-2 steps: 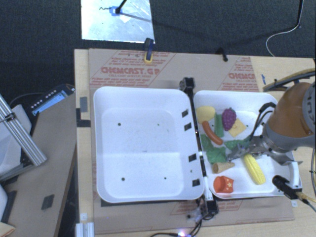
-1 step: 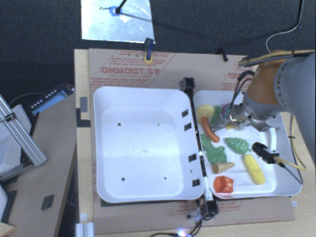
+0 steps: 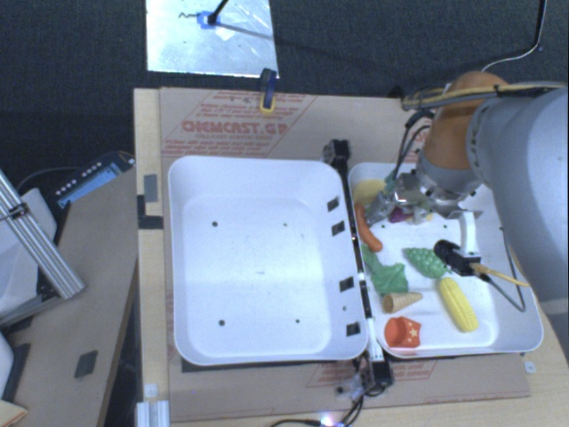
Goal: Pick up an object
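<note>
Here the arm (image 3: 498, 149) reaches into the right bin (image 3: 516, 332) from the right, and the gripper (image 3: 400, 205) sits low at the bin's upper left, near a yellow piece (image 3: 365, 191) and just above the carrot (image 3: 368, 229). The step in hand looks like the descent to a grasp, not yet the lift. Whether the claw is open or shut, and whether it has hold of anything, cannot be told from this slant.

The likeliest target is the carrot: a slim orange toy, lying slantwise close to the bin's left wall. Below it lie a green leaf (image 3: 388, 277), a cone (image 3: 401, 302), a red piece (image 3: 403, 332), a corn cob (image 3: 459, 303) and another green piece (image 3: 427, 261).

The next move calls for closing squarely across the carrot's narrow width, then rising straight; so close to the wall, a finger may catch the rim. The left bin (image 3: 258, 256) lies alongside.
</note>
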Available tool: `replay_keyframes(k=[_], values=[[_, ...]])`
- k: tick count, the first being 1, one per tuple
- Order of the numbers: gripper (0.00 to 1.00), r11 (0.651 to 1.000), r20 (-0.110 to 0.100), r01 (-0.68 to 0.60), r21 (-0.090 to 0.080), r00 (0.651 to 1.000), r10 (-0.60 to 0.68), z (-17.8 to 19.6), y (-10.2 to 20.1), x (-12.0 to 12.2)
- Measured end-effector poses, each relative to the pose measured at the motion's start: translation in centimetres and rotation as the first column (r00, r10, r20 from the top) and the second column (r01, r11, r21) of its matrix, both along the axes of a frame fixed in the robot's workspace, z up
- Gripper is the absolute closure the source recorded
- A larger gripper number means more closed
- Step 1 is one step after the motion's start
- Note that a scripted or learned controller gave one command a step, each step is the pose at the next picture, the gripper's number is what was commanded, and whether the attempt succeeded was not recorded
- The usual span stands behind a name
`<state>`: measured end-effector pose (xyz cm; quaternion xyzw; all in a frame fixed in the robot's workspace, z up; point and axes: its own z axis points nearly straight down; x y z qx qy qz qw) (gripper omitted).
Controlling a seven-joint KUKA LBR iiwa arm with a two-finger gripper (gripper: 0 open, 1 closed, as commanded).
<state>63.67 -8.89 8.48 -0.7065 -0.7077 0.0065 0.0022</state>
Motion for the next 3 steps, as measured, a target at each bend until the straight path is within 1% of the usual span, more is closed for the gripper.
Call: replay_keyframes(k=[1, 2, 3], values=[[1.00, 1.000, 0.011, 0.000, 0.003, 1.000, 0.000, 1.0, 0.0, 0.1], [1.00, 1.000, 0.035, -0.010, 0.008, 0.999, 0.010, 21.7, 7.6, 2.8], [1.00, 1.000, 0.005, -0.008, 0.009, 1.000, 0.008, 11.7, 13.7, 0.1]])
